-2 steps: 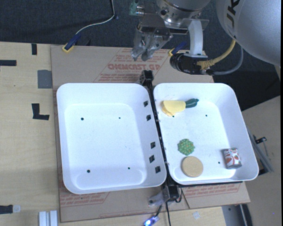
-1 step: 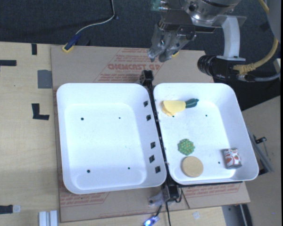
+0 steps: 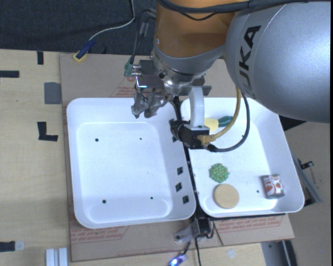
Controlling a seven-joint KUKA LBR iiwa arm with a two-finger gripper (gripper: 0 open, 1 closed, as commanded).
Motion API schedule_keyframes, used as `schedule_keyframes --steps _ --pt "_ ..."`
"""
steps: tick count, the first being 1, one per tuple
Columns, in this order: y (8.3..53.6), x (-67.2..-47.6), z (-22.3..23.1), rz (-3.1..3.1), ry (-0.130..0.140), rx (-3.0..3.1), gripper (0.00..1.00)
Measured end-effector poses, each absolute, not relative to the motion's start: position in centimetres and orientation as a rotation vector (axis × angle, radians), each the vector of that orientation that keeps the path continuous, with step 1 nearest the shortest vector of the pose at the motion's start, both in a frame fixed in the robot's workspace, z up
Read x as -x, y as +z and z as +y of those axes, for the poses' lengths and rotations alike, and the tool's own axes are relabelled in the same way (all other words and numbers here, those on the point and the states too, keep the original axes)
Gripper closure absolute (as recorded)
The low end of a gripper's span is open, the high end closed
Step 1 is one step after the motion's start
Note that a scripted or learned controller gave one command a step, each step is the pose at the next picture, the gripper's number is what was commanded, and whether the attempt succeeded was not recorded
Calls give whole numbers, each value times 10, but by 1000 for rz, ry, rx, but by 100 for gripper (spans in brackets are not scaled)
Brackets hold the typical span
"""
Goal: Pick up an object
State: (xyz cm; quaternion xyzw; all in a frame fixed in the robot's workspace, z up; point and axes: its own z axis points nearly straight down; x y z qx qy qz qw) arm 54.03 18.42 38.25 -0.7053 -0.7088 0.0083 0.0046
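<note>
Since the hand (image 3: 146, 108) hovers at the left bin's (image 3: 122, 170) far rim, open or closed I cannot tell, target the right bin (image 3: 250, 148): tan disc (image 3: 226, 195), green knobbly piece (image 3: 218, 172) and red-and-white can (image 3: 272, 185) lie apart; descend centred on one.

Both bins are white: the left bin (image 3: 122, 165) carries four small black dots on its floor, the right bin (image 3: 286, 154) is plain. A row of small black squares (image 3: 180, 173) runs down the wall between them. In the right bin lie a green disc (image 3: 218, 173) with a pale speckled, knobbly pattern, a plain tan disc (image 3: 226, 195), a red-and-white can (image 3: 272, 185) and a teal piece (image 3: 225, 119). The arm (image 3: 288, 49) is grey with black lettering and a glossy orange band (image 3: 200, 10); the gripper (image 3: 145, 110) is dark grey. The bench (image 3: 22, 165) is pale tan with black marks (image 3: 44, 132) and a grey patch (image 3: 53, 92). The cardboard (image 3: 94, 76) under the bins is brown with faint red print.
</note>
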Motion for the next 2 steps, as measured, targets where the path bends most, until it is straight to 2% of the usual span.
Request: schedule_keyframes --steps 1,2 --pt "530 -524 190 -2230 -22 2220 100" --pt "369 -480 236 -2224 28 2208 100"
